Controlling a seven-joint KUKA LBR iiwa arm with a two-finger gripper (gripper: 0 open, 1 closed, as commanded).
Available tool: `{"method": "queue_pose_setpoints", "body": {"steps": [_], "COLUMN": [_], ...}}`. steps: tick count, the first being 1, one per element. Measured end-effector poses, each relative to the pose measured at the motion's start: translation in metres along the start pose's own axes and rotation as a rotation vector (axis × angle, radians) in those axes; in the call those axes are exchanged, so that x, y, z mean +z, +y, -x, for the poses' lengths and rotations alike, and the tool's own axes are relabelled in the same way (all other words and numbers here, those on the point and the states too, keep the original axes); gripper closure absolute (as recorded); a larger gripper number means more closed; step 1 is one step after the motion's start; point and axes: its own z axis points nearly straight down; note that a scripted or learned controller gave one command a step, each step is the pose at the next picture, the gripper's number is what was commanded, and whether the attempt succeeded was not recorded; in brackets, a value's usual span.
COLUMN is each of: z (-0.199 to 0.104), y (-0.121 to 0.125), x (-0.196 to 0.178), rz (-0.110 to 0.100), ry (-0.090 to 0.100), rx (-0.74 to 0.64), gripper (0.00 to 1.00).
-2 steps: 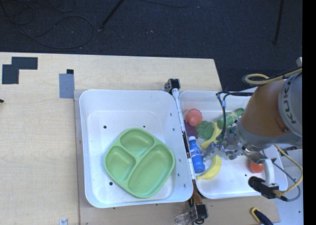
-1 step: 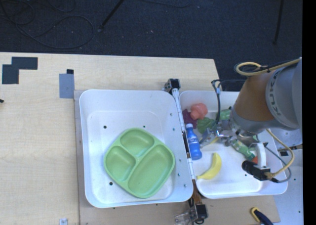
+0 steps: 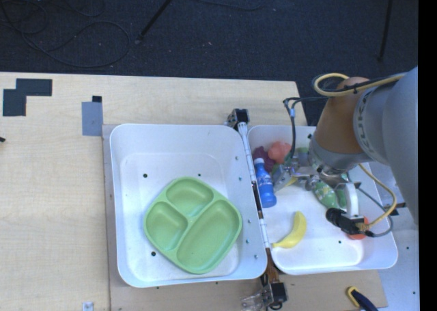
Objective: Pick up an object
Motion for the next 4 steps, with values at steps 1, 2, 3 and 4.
{"method": "queue_pose_setpoints", "body": {"steps": [1, 2, 3, 4], "z": [0.019, 0.029, 0.029, -0.030], "y": [0.056, 0.028, 0.028, -0.048], "x": [0.005, 0.005, -0.003, -0.181], "rz": [-0.005, -0.003, -0.008, -0.008], "ry": [0.024, 0.024, 0.027, 0.022], "rx": [-0.011, -0.011, -0.011, -0.012], "gripper": [0.00, 0.00, 1.00, 1.00]}}
